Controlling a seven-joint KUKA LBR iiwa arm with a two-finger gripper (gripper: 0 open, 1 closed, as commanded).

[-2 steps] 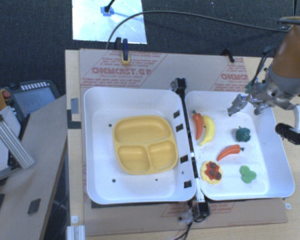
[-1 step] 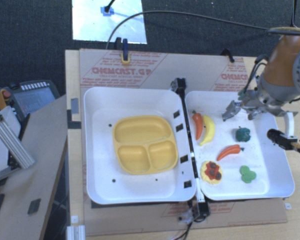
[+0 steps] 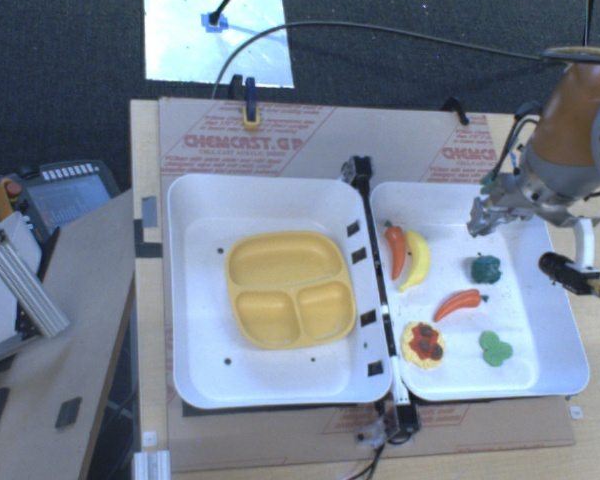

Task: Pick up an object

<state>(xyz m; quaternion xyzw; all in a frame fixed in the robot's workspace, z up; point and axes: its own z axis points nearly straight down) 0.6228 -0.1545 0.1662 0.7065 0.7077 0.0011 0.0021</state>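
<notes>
With the gripper (image 3: 485, 218) above the right bin's (image 3: 560, 368) far edge, its grasp state unreadable, it should descend squarely over the broccoli (image 3: 485, 268) just below, mid-bin near the right edge.

Glossy white plastic bins (image 3: 270, 193); matt yellow plastic divided tray (image 3: 285, 288) inside the left one. Beneath the bins, brown printed cardboard sheet (image 3: 310, 138). Behind the cardboard, rough dark carpet (image 3: 60, 58) bearing a shiny metal plate (image 3: 215, 28).
</notes>
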